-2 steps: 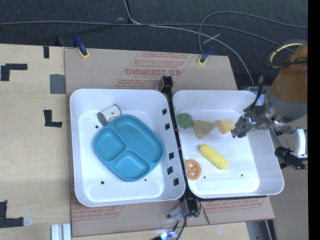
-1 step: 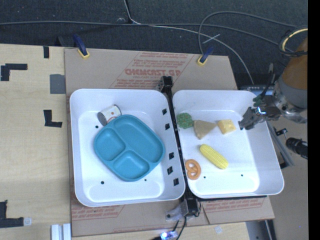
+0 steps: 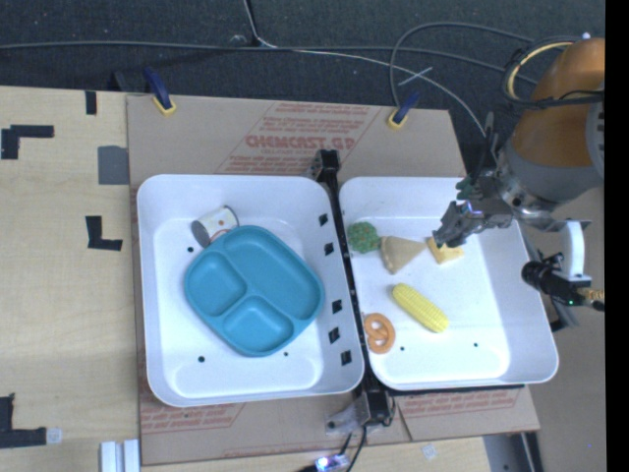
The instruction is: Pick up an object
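A: Over right bin [image 3: 511, 357], arm comes in from right; gripper [image 3: 454, 232] sits low, tip right at a small yellow block [image 3: 448, 254]. Can't tell grip state, tip too dark and small.

B: So that block's the target?

A: Likely, judging by position. It lies in upper part of right bin, just right of a tan wedge [image 3: 401, 254]. Green lump [image 3: 363, 237] further left near the divider. Corn cob [image 3: 421, 307] lies mid-bin, pretzel [image 3: 379, 331] low left.

B: Risks?

A: Block is small and partly hidden under the tip. If the approach is off-centre, it could get nudged aside or pushed into the wedge instead of caught. Wedge is close, so it might get clipped too. Smooth bin floor means it probably slides easily.

B: Looks of the block?

A: Pale yellow, chunky, squarish, maybe a cheese-like toy. Rigid by the look, edges blurry.

B: Left bin [image 3: 162, 200]?

A: Blue divided plate [image 3: 254, 290], plus a small cup [image 3: 214, 224] on its side at the plate's upper left. Well apart from gripper.
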Action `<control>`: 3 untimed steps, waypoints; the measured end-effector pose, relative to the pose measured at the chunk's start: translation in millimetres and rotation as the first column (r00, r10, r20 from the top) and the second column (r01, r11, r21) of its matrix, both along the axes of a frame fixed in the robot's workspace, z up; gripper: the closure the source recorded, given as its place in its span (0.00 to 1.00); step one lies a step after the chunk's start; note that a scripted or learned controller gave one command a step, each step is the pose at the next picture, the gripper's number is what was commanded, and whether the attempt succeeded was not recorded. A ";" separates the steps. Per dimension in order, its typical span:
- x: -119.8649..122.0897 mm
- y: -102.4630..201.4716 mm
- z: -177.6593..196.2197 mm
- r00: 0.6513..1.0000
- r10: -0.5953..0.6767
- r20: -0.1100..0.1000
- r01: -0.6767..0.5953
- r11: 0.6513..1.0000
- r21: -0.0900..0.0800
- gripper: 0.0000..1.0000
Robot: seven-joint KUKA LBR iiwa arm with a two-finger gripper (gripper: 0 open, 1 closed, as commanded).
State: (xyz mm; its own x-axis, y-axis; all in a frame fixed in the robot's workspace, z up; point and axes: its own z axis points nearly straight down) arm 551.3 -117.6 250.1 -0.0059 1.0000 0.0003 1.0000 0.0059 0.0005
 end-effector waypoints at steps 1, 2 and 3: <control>9.9 62.0 -2.7 1.000 0.002 -0.001 -0.002 1.000 0.001 1.00; 20.7 117.4 -1.2 1.000 0.001 -0.001 -0.001 1.000 0.001 1.00; 40.9 171.8 -5.4 1.000 0.000 -0.001 0.000 1.000 0.000 1.00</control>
